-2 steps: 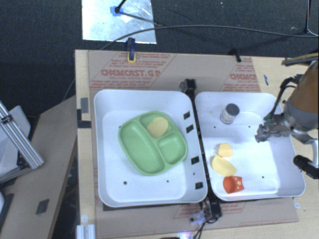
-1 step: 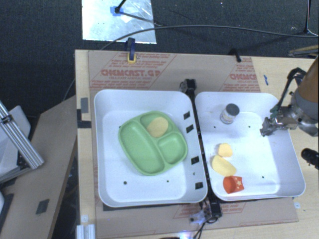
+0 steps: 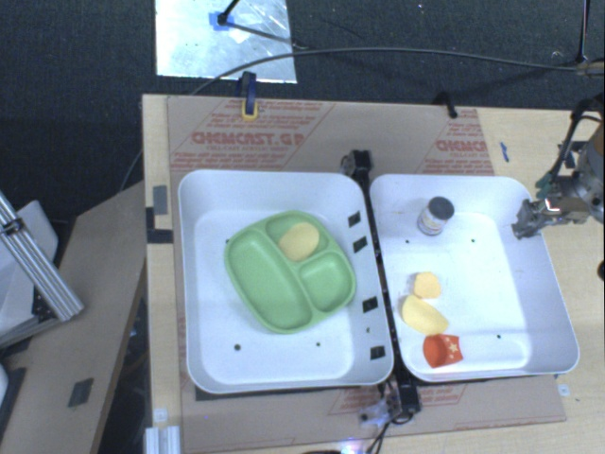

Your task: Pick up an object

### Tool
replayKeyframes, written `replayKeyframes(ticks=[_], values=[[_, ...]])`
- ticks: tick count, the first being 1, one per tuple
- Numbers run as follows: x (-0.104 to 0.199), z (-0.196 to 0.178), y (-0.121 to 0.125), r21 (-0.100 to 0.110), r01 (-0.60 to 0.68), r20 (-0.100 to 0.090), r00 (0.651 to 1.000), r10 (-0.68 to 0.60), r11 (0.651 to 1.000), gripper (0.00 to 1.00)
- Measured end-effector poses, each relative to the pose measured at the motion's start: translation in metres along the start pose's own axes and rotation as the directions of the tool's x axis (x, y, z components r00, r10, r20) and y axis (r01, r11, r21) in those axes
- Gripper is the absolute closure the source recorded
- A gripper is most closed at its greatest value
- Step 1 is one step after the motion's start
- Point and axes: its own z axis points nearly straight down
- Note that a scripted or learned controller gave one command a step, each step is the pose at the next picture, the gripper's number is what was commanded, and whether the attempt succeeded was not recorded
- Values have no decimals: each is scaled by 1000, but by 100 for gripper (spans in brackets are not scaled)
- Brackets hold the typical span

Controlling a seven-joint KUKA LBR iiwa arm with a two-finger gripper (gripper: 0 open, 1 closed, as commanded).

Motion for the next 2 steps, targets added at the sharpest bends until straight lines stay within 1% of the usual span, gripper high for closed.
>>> replayKeyframes(ticks=[1,2], values=[[53,11,14,2,2,-1,1000,-2,1000,100],[109,9,28,1,2,-1,1000,-2,1000,100]])
